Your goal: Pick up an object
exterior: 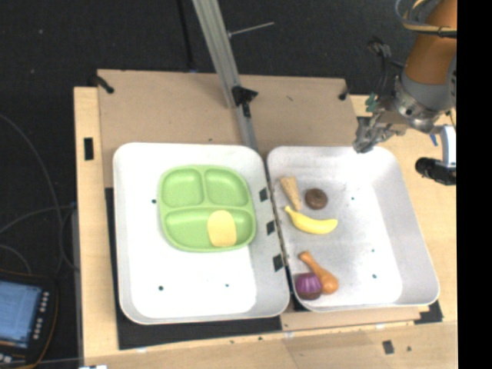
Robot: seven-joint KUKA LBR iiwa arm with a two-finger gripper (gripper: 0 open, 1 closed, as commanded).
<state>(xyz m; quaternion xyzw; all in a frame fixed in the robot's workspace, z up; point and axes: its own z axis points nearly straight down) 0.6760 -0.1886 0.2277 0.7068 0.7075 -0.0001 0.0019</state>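
Note:
My gripper [366, 141] hangs over the far right corner of the right bin [384, 229], well away from the objects, with nothing seen in it. In the right bin's left part lie a tan cone [290, 191], a brown round piece [316, 199], a yellow banana [311, 223], an orange carrot-like piece [318, 272] and a purple round piece [307, 285]. The left bin [138, 283] holds a green divided plate [206, 207] with a yellow block [222, 227] in its near compartment.
A slanted metal pole [223, 60] rises from the bench behind the seam between the bins. The right half of the right bin is bare white floor. A tablet [23, 314] sits off the bench at the lower left.

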